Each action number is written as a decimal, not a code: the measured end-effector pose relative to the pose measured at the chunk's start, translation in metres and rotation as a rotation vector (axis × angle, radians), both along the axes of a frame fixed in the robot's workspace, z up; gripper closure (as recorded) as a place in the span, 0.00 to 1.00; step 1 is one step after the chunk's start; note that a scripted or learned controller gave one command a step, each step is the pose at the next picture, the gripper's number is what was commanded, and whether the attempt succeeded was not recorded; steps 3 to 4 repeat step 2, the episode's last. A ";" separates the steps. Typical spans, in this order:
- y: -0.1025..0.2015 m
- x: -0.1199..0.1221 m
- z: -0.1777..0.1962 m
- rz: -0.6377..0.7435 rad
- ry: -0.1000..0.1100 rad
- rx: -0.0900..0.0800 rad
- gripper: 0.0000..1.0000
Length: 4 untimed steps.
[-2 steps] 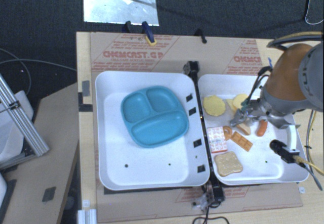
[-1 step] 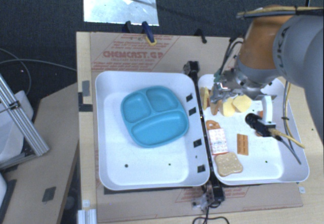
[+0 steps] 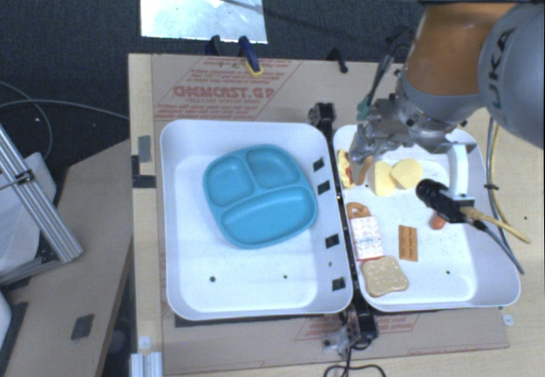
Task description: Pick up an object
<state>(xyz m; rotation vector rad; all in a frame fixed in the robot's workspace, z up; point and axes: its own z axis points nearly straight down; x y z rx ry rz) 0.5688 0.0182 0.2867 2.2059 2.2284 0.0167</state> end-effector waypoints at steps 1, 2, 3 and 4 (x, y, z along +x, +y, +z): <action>0.038 -0.013 0.072 -0.001 0.002 -0.001 1.00; 0.035 -0.013 0.079 0.000 0.006 -0.003 1.00; 0.035 -0.013 0.079 0.000 0.006 -0.003 1.00; 0.035 -0.013 0.079 0.000 0.006 -0.003 1.00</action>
